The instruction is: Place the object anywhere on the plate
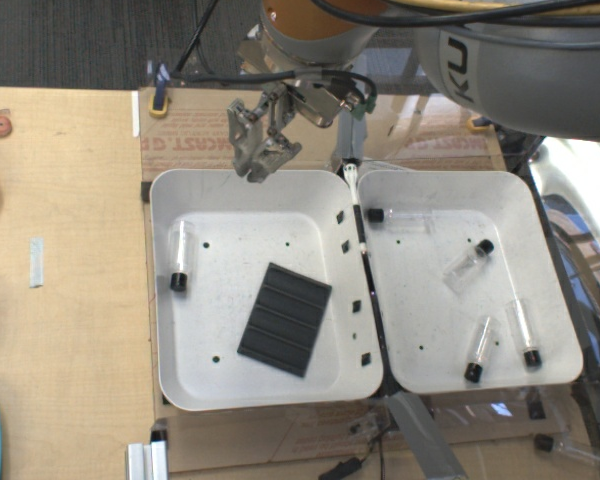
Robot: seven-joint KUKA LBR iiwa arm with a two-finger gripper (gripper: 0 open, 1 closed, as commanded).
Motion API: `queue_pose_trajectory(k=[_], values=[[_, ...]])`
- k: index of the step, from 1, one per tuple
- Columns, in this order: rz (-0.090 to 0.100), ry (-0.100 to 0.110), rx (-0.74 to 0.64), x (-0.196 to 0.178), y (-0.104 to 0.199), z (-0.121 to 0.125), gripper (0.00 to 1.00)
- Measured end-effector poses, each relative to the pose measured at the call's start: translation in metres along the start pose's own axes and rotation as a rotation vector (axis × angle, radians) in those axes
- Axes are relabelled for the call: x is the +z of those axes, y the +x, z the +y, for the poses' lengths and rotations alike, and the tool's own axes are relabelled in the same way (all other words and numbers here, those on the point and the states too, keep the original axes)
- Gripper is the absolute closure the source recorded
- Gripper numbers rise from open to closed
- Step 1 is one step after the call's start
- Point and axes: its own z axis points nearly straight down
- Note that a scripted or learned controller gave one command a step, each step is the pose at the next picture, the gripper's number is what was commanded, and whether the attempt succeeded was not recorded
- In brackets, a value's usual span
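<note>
A black ribbed rectangular plate (285, 318) lies flat and slightly turned in the middle of the left bin (170, 368). A clear tube with a black cap (180, 256) lies near that bin's left wall, apart from the plate. My gripper (260, 153) hangs above the back rim of the left bin, behind the plate and well above it. I see nothing between it and the bin floor. Several more clear capped tubes, such as one (400, 218) at the back, lie in the right bin (565, 363).
The right bin's tubes are scattered: one at mid right (468, 263) and two near the front (478, 348) (523, 333). Small black clips line the divider (365, 288) between the bins. Cables and the arm's body hang over the back.
</note>
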Motion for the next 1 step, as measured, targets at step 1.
queue_pose_trajectory(k=[1], values=[[-0.006,0.0,0.006,-0.0095,-0.0006,-0.0022,1.0]])
